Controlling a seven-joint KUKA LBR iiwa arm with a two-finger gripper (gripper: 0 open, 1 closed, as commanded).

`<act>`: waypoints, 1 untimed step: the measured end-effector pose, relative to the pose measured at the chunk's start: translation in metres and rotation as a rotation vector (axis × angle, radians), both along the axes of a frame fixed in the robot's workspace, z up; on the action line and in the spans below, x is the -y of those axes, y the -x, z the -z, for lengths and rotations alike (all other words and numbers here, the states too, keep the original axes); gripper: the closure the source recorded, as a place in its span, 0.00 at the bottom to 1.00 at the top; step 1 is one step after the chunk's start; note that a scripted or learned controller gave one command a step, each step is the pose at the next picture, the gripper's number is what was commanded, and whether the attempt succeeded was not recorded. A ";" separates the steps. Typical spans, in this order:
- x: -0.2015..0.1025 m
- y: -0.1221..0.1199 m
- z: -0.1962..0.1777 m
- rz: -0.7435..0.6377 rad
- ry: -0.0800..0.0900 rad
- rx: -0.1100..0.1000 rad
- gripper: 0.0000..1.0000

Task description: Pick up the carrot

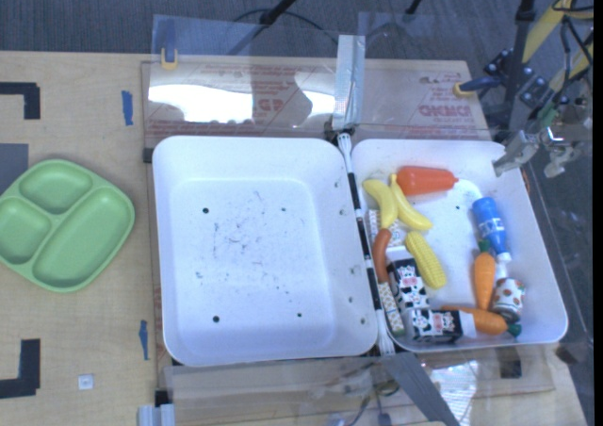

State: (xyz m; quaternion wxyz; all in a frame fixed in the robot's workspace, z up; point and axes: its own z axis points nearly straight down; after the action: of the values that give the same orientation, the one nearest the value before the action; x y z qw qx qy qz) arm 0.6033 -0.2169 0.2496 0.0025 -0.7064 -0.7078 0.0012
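Lying upright in the right bin (542, 254), the carrot (483, 279) sits just below the blue bottle (490, 223). Hovering over the bin's far right corner, the gripper (535, 149) is too blurred to tell whether it's open.

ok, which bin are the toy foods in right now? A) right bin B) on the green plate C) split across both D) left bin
A: the carrot, bananas, corn cob and blue bottle all lie in the right bin; the left bin shows only bare white floor, and the green divided plate sits apart on the bench.
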 end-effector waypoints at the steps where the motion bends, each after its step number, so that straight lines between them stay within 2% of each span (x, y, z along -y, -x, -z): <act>1: 0.007 0.092 0.068 -0.106 0.000 0.001 0.00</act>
State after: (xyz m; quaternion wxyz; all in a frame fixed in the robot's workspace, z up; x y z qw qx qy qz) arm 0.5115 -0.2235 0.1814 0.0021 -0.6678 -0.7443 0.0007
